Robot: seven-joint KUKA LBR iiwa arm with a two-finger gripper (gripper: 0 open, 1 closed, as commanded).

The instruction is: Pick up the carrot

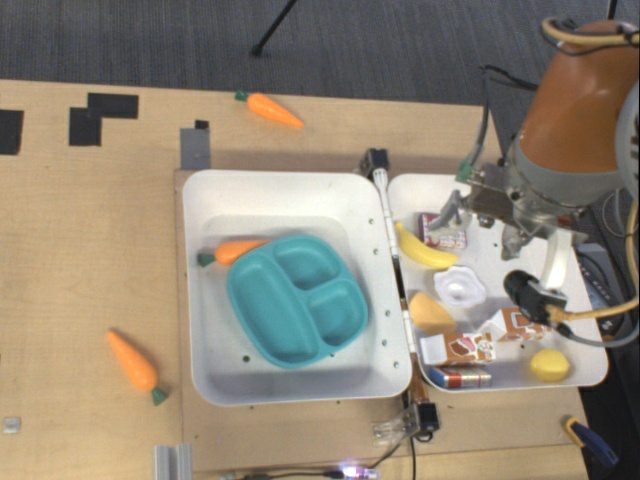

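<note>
Nearest your lens, the arm point(585, 98) looms large at the right edge of the frame, its orange band and grey wrist hanging over the upper part of the right bin point(590, 373). The gripper point(478, 200) sits below the wrist at the bin's upper middle, but its tips blur into the metal hardware there, so you cannot tell whether it is spread or pressed together, and nothing shows clearly between them.

You have three carrots to consider. One carrot point(232, 253) lies in the left bin point(200, 348), at the bin's left side, its orange body pointing right and partly tucked under the upper left rim of the teal divided plate point(296, 299) that takes up the bin's middle. A second carrot point(270, 109) lies on the wooden bench point(80, 248) above the left bin, near the top of the frame, well apart from the arm. A third carrot point(134, 362) rests on the bench at lower left, to the left of the left bin, with its green stub toward the bottom.

In the right bin, a banana point(424, 250) lies along the left side, just beside the divider. Below it sit a small white cup point(460, 290) and a yellow wedge point(432, 313). A lemon point(549, 365) rests at the bin's lower right, and small printed packets point(470, 347) lie along the lower edge. A red and white packet point(443, 232) sits just below the gripper, near the banana's upper end.
</note>
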